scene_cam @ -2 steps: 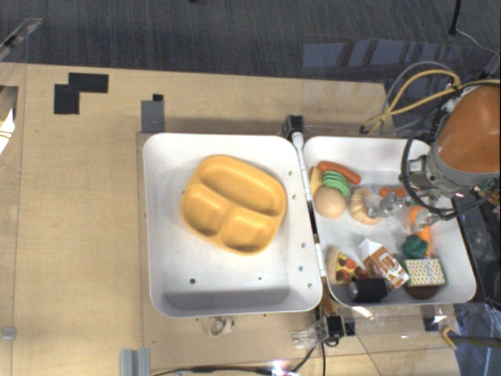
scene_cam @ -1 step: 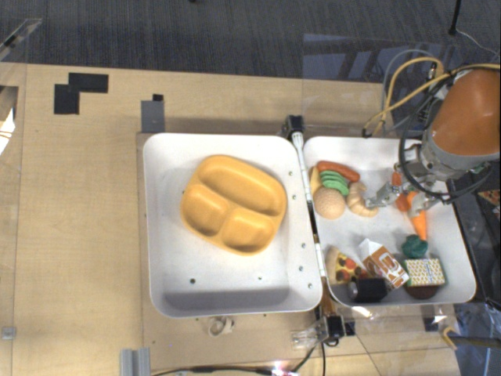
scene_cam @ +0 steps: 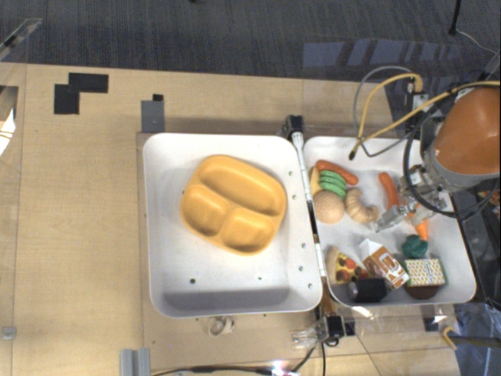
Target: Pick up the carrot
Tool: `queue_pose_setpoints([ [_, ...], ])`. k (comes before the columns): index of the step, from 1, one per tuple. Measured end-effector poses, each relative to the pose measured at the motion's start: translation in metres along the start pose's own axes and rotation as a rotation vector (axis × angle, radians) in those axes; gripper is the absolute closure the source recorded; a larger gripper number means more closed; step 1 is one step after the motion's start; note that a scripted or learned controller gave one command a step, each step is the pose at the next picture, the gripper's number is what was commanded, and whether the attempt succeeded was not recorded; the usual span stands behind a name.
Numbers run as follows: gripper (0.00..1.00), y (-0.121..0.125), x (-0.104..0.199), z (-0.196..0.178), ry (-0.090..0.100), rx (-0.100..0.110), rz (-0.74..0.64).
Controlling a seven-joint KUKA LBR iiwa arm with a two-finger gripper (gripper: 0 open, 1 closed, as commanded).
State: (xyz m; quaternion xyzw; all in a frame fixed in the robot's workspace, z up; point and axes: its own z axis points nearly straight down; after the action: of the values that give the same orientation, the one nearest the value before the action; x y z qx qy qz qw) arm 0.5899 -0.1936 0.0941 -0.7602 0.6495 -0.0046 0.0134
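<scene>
**Arm covering part of the right bin**

The arm [scene_cam: 468, 135] is running off the picture's right edge and hiding the right bin's [scene_cam: 462, 284] far right corner. The carrot [scene_cam: 423, 229] is peeking out partly beneath the gripper [scene_cam: 399, 214], whose fingers are blurring together.

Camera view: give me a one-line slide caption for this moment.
Gripper low in the right bin among toy foods beside an orange carrot; yellow divided tray in the left bin.

A single fixed camera looks down at a slant from above the bench [scene_cam: 70, 233], far enough to take in both white bins [scene_cam: 156, 210], with the arm [scene_cam: 470, 131] entering from the right.
</scene>
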Motion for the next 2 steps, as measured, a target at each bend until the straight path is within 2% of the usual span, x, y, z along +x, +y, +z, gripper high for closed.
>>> queue_pose_setpoints([
  [1, 0.0, 0.015, -0.001, -0.033, 0.006, -0.017, -0.332],
  [2, 0.0, -0.013, -0.01, 0.007, 0.001, -0.015, -0.324],
])
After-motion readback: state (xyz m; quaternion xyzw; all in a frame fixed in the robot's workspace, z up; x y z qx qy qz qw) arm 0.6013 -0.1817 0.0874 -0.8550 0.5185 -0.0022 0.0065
